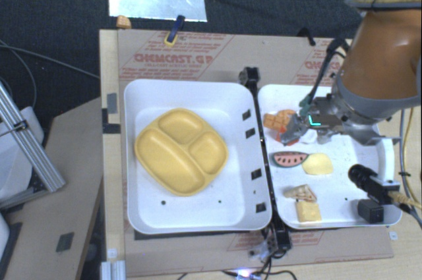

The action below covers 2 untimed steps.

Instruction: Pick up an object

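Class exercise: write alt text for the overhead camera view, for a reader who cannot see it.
A grey and orange robot arm reaches from the right, its end effector low over toy foods in the right white bin: a waffle piece, watermelon slice and yellow pieces. The left white bin holds a yellow divided plate.

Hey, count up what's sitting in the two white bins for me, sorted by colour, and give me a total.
Yellow: 3, the divided plastic tray, the pale rounded piece, the small block
Orange: 1, the waffle-patterned piece
Red and green: 1, the watermelon slice
Tan: 1, the triangular wedge
Total: 6
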### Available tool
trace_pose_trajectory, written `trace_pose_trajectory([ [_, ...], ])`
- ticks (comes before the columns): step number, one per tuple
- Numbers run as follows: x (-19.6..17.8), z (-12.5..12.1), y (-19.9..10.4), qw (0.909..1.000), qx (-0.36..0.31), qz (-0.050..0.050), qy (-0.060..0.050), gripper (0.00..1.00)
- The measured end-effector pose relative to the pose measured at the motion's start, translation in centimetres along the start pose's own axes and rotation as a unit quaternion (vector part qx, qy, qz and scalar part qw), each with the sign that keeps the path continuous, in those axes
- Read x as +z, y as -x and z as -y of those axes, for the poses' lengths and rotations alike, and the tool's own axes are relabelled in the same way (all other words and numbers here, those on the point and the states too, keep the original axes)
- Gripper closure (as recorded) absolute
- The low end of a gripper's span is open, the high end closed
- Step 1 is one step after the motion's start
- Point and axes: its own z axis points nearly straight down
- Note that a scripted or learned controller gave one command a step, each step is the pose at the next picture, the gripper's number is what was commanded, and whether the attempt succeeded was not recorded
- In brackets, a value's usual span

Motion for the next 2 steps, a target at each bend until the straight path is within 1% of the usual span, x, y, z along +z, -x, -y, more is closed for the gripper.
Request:
trace_pose_trajectory([
  [1, -1.1, -0.1, 0.0, 1.0000, -0.003, 0.000, 0.001, 1.00],
  [2, -0.9, 0.1, -7.8, 1.0000, -0.004, -0.001, -0.001, 1.00],
])
